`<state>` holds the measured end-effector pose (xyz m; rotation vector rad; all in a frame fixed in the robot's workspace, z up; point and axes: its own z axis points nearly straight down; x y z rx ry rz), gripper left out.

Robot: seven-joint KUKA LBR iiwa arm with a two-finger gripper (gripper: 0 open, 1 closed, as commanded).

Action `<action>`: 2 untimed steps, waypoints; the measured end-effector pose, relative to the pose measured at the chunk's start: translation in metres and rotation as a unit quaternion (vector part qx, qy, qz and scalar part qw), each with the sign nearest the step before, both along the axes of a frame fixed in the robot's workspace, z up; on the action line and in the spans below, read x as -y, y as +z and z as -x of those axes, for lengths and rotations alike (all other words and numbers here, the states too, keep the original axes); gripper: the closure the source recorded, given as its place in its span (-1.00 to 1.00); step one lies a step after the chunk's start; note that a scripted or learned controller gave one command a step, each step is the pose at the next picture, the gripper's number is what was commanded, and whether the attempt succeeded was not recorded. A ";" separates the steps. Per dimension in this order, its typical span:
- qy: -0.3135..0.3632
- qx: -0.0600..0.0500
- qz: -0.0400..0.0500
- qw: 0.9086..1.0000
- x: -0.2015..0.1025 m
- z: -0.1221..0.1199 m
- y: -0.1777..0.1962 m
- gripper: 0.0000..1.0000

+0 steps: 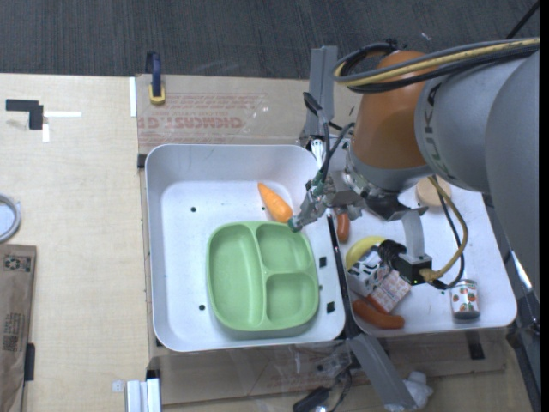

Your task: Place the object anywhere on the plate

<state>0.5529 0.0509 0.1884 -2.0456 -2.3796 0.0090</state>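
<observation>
A green divided plate point(262, 277) lies in the left white bin point(171, 230), toward its front right. An orange carrot point(274, 202) rests on the bin floor just behind the plate's far rim. My gripper point(299, 220) hangs low over the plate's far right corner, right of the carrot's near end and close to it. Nothing shows between the carrot and the bin floor, and the carrot looks apart from the gripper's tip. The grey arm with its orange band point(390, 136) covers the divide between the bins.
The right bin point(493, 256) holds a small red sausage point(343, 227), a banana point(361, 249), a printed carton point(388, 287), a longer red sausage point(378, 315) and a small can point(464, 301). A blue-and-yellow clamp point(155, 80) stands behind the left bin.
</observation>
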 end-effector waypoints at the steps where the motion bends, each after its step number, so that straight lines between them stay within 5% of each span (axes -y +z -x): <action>1: 0.127 0.001 0.000 0.992 -0.031 0.013 0.156 -1.00; 2: 0.129 -0.002 0.002 0.992 -0.031 0.011 0.162 1.00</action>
